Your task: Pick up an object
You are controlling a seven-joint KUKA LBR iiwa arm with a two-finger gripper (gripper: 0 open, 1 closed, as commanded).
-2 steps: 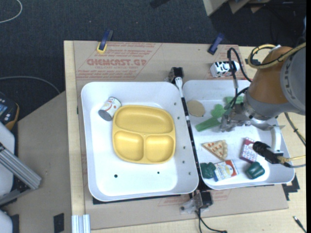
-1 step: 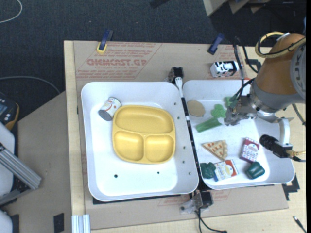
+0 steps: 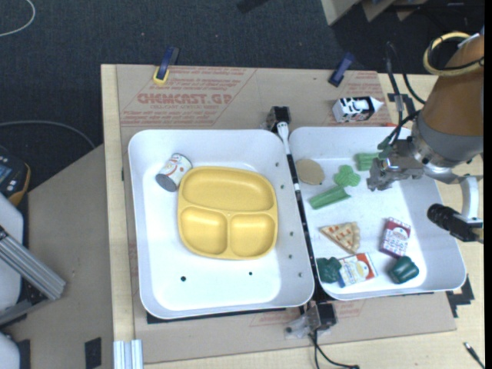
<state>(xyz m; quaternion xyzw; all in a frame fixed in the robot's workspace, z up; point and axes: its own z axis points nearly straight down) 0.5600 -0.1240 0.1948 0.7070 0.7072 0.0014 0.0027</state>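
While my pincer (image 3: pixel 382 177) hangs at right of frame over the right bin (image 3: pixel 453 271), I can't tell its spread; nothing's lifted, green toy (image 3: pixel 337 189) just left.

You see the arm (image 3: pixel 453 106) with a broad orange band above a grey wrist section. Below the wrist sits a small dark metal gripper (image 3: pixel 382 177), and thin black cables run alongside the orange part.
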